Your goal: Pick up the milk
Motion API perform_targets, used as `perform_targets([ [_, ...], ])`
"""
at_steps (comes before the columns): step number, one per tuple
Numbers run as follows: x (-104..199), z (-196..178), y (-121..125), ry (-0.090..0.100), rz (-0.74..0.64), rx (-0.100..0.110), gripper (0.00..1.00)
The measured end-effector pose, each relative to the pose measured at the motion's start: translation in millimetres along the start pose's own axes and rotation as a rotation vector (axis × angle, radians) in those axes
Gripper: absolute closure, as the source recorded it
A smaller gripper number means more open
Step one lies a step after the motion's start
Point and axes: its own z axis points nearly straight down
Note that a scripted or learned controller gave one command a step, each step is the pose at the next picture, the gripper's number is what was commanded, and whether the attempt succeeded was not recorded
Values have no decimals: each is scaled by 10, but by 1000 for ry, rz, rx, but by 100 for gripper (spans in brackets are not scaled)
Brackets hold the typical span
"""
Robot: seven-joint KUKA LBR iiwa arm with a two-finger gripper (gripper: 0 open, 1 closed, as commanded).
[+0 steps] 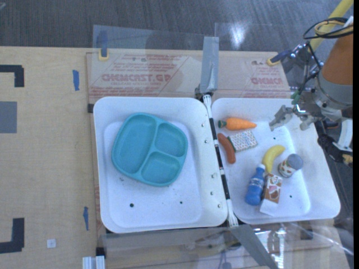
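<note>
The worktop (45, 167) carries two shallow white bins side by side. In the left bin (112, 206) lies a teal plate (150, 149) with three compartments, a little turned.

The right bin (320, 203) holds all the small things. The milk (271, 193) is a small carton with a red and white face, and it lies in the lower part of this bin, near the front edge. Its left side touches a blue bottle (255, 185), which lies at a slant with its white cap pointing up and to the right. Just above the carton is a small round thing (290, 165) with a grey top (I cannot tell what it is), and beside that a yellow banana (272, 157). Further up and left lie a carrot (238, 124), a brown sausage (226, 148) and a small speckled packet (243, 140) between them.

The pincer (293, 116) is over the upper right part of the right bin, well apart from the milk. Its two fingers are spread apart and nothing is between them. The arm (339, 72) comes in from the right, with its orange band visible.
</note>
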Motion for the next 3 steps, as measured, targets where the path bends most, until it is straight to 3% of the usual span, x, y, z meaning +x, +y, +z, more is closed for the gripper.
perform_targets([
  [1, -30, 280, -724, -1, -16, -1, 0],
  [2, -56, 796, -1077, -2, -114, -4, 0],
  [3, -420, 1026, -449, 7, -228, -8, 0],
])
